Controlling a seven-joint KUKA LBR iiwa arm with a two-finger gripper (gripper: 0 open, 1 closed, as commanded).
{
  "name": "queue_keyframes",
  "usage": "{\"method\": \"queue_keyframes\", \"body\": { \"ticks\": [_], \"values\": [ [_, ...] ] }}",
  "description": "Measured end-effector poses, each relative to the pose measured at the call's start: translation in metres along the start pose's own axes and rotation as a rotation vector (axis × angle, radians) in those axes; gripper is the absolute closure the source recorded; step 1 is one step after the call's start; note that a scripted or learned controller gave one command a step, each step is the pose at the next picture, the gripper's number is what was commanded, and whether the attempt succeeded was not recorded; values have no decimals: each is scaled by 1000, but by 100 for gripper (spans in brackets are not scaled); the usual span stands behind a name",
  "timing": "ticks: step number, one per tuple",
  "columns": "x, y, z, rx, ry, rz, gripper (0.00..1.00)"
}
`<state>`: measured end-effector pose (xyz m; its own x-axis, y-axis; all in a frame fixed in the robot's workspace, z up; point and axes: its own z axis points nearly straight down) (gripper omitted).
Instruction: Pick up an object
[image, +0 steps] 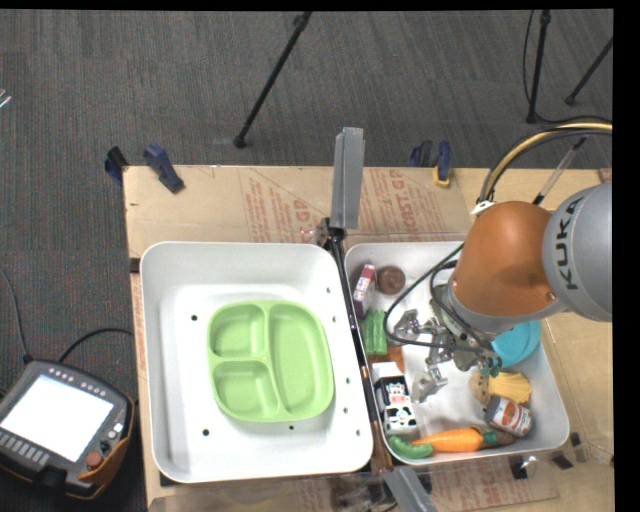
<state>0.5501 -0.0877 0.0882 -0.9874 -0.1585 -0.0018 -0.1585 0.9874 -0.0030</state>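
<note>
left bin (165, 300): green three-section plate (270, 360), flat at centre. right bin (555, 410): pincer (432, 378) low over the middle, whether spread or pressed together cannot be told; toy carrot (455, 439) along the near wall; cow-patterned carton (393, 397) by the divider; green bottle (374, 333); small can (507, 414); blue bowl (520, 343) under the arm.

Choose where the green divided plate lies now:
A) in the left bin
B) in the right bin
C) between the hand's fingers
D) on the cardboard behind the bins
A: the green divided plate lies flat in the left bin, apart from the hand over the right bin.
</note>
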Motion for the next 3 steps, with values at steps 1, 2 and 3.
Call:
{"method": "queue_keyframes", "body": {
  "ticks": [1, 2, 3],
  "values": [
    [0, 1, 0, 0, 1, 28, 0],
    [2, 2, 0, 1, -1, 16, 0],
    [5, 5, 0, -1, 0, 10, 0]
  ]
}}
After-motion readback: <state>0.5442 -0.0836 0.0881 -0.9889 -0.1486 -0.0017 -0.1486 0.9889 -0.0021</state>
